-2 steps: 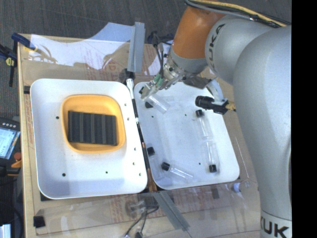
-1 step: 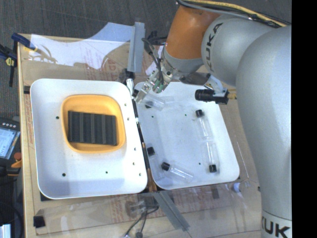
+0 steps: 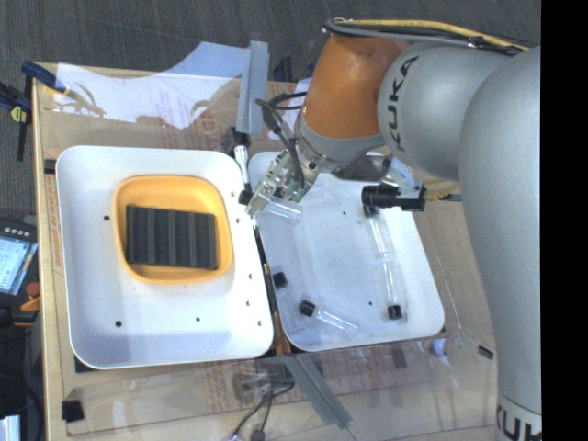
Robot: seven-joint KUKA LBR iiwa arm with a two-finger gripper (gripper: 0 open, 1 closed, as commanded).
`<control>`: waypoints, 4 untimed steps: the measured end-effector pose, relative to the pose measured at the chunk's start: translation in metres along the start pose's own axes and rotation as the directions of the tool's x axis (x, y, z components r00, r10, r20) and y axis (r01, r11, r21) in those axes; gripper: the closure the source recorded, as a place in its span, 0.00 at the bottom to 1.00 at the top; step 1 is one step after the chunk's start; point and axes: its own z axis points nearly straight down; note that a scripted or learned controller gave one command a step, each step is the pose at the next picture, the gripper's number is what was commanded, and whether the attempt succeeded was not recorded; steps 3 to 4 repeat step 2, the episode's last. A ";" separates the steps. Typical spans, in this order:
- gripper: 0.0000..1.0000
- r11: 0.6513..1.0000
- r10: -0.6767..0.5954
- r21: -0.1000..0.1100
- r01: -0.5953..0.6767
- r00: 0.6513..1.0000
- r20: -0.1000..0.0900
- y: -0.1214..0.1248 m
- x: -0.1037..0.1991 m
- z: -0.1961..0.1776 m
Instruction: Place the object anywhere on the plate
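A yellow plate [image 3: 171, 191] with a dark ridged insert [image 3: 173, 236] lies in the left bin [image 3: 92, 320]. Several clear tubes with black caps lie in the right bin [image 3: 423, 283]: one long tube [image 3: 384, 251] on the right, another [image 3: 328, 318] near the front. My gripper [image 3: 268, 194] hangs low over the right bin's far left corner, close to the wall between the bins. A short clear tube [image 3: 284, 209] shows right at its tip; whether it is gripped is unclear.
A small black cap [image 3: 279, 281] lies loose by the right bin's left wall. The big grey arm [image 3: 459, 108] with its orange band covers the right bin's far right side. Papers and a grey bar [image 3: 250, 85] lie behind the bins.
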 end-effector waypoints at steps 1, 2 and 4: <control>1.00 0.987 -0.159 -0.001 0.159 0.987 0.004 0.033 -0.005 -0.017; 0.00 0.987 -0.158 -0.001 0.158 0.987 0.004 0.033 -0.005 -0.017; 0.00 0.987 -0.158 -0.001 0.158 0.987 0.004 0.033 -0.005 -0.017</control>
